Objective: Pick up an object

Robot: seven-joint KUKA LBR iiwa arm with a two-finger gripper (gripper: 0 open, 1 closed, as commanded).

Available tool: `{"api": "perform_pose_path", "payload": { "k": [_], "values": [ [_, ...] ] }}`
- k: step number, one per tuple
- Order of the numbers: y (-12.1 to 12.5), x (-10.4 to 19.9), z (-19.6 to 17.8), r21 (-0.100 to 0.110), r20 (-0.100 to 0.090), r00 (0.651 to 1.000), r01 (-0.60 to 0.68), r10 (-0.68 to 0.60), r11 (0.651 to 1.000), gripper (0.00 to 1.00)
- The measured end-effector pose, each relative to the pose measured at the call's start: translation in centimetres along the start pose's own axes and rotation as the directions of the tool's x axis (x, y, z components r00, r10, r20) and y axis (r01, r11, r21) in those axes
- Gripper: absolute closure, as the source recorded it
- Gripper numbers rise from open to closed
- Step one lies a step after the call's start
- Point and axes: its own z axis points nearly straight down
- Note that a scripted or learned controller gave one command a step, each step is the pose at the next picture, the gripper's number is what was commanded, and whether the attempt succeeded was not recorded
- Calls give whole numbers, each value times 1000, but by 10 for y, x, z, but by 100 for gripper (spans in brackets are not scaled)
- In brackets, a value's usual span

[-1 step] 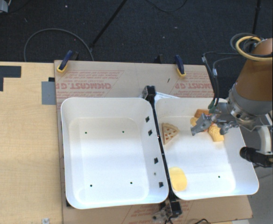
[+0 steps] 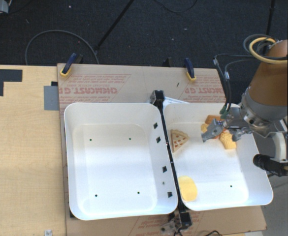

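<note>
The pale yellow disc [image 2: 187, 188] lies nearest us. The gripper [image 2: 213, 131] hangs by the orange pieces [image 2: 227, 140] (whether it is open or holding anything, we cannot tell), so we should centre over one piece before closing.

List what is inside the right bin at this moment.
Right bin holds a pie-slice toy, a pale yellow round piece, and orange-yellow pieces beside the gripper, which partly covers them.

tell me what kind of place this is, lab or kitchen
Most likely a robotics lab: a robot arm reaches over two white bins on a board held by clamps, with cables on the dark floor.
</note>
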Motion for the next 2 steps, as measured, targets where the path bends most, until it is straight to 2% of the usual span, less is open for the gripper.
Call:
{"api": "perform_pose_path", "payload": {
  "k": [1, 2],
  "values": [
    [3, -1, 62, 5, 0, 1000, 0, 0, 1000, 0],
    [4, -1, 105, 3, 0, 1000, 0, 0, 1000, 0]
  ]
}}
